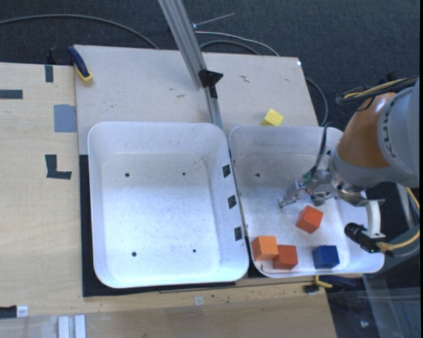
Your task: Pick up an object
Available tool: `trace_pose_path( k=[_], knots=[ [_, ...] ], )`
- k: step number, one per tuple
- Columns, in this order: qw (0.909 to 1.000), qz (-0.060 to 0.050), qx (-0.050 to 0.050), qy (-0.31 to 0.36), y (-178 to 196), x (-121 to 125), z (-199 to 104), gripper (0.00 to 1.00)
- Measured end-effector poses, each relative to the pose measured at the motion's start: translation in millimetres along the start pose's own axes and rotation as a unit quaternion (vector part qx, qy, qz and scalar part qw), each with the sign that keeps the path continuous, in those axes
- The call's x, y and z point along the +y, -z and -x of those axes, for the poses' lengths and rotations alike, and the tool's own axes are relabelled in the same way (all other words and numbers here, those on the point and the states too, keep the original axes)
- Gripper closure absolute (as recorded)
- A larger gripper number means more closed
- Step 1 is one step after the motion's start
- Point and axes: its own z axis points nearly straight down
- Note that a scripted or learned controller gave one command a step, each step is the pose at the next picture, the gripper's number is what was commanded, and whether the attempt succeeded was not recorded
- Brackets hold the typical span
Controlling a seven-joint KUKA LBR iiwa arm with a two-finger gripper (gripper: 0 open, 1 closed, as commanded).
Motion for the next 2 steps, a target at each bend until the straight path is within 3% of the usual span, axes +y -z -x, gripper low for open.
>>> trace_pose_path(
  k=[1,2],
  knots=[
    [1.0,-0.003,0.0,-0.003,1.5,-42.7,0.2,0.0],
    [1.0,-0.002,0.001,-0.002,11.0,-41.2,-0.7,1.0]
  ],
)
